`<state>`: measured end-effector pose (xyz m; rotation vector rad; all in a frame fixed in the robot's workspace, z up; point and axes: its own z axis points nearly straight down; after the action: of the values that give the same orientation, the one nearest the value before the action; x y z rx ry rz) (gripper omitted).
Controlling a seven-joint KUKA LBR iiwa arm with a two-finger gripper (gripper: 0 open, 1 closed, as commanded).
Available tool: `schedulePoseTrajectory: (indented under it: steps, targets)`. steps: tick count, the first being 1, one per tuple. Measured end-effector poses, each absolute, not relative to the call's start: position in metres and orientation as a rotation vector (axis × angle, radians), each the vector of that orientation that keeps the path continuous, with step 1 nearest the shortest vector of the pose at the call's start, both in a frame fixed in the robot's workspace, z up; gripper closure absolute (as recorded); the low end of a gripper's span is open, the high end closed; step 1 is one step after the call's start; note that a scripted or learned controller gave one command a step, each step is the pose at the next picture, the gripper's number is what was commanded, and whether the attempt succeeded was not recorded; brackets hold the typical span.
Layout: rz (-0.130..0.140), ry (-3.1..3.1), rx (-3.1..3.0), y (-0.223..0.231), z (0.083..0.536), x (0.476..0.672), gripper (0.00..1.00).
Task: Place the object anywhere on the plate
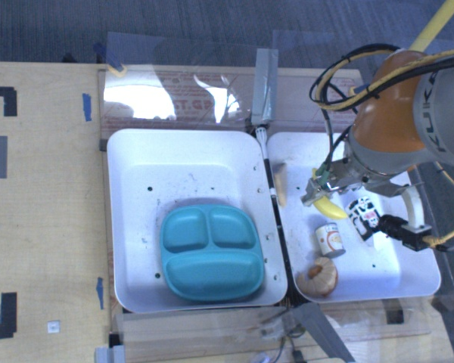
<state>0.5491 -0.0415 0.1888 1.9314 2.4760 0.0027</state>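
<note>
Grey metal two-finger gripper (pixel 323 190) is hovering low in the right shallow white bin (pixel 416 278), right at a small yellow banana-shaped toy (pixel 332 208), though whether it is pinching the toy is unclear. Nearby are lying a small white can (pixel 329 240) and a round brown pastry (pixel 318 276). Judging by this, the pick is underway; next, the object needs lifting across to the teal three-compartment plate (pixel 212 251) in the left white bin (pixel 129 203).
</note>
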Motion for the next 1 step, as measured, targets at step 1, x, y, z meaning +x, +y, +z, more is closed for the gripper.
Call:
schedulePoseTrajectory:
  steps: [1]
  targets:
    - [0.0, 2.42, 2.011, 0.0687, 0.1837, 0.5004, 1.0]
